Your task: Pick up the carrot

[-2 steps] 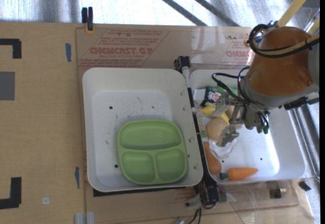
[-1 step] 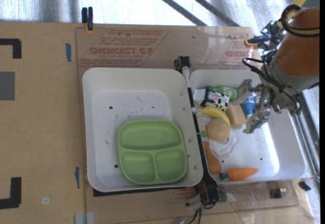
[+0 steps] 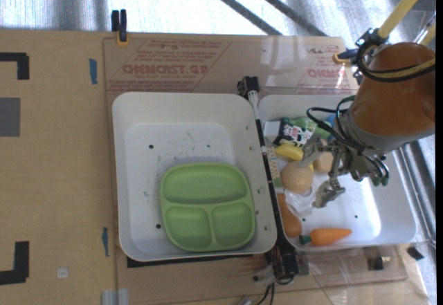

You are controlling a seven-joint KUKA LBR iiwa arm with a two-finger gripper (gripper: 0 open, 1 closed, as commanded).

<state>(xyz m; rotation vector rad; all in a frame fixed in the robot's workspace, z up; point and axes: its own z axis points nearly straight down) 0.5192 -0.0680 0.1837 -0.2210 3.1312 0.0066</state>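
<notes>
eyeing the carrot point(image 3: 331, 234), likely light, stiff, smooth plastic; i'd pinch its thick middle. my tool point(image 3: 331, 193) hangs above it, grip unreadable from here.

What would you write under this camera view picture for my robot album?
Robot claw hovers above the carrot in the right bin; a green tray waits next door.
</notes>
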